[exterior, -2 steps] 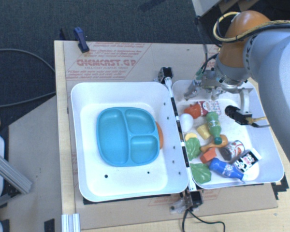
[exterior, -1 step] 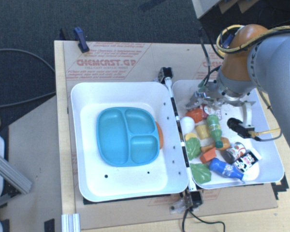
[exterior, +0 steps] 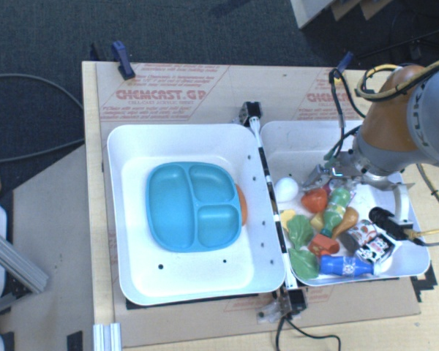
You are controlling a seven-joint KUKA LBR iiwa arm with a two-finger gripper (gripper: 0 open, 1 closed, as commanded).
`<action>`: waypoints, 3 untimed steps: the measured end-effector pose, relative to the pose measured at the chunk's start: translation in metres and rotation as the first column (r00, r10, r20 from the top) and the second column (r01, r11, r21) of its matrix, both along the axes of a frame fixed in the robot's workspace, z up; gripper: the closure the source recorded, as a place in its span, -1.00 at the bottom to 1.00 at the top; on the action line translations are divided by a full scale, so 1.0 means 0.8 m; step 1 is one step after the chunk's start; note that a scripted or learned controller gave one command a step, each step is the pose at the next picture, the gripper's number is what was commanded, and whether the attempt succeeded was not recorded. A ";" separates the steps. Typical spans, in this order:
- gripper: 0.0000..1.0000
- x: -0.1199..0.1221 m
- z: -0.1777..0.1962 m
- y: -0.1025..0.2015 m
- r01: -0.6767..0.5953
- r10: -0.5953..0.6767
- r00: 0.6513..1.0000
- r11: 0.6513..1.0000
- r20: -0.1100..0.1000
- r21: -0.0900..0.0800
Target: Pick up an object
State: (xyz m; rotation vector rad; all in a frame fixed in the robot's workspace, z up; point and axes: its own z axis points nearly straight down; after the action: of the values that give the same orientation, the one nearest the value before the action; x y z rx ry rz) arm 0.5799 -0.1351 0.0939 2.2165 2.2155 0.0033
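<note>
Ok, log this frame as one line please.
arm: over right bin | gripper: low among toy pile, grasp unclear | left bin: blue divided plate

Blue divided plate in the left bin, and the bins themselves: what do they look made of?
Blue divided plate: probably moulded plastic, uniform colour, soft sheen, rounded compartment ridges. Left bin and right bin: likely thin white plastic, smooth with rounded rims, though the look leaves it open.

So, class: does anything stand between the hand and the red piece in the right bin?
Nothing visible does. The hand sits just above the red piece, with other toys crowded beside and below it.
</note>
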 end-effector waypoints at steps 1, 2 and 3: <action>-1.00 0.006 -0.001 0.031 0.004 -0.004 1.000 1.000 0.006 -0.011; 1.00 0.008 0.012 0.034 0.004 -0.004 1.000 1.000 0.009 -0.005; 1.00 -0.002 0.114 0.136 -0.002 0.002 1.000 1.000 -0.006 0.005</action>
State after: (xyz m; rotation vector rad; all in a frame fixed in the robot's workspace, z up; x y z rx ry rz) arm 0.5783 -0.0263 0.1849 2.2201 2.2229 0.0015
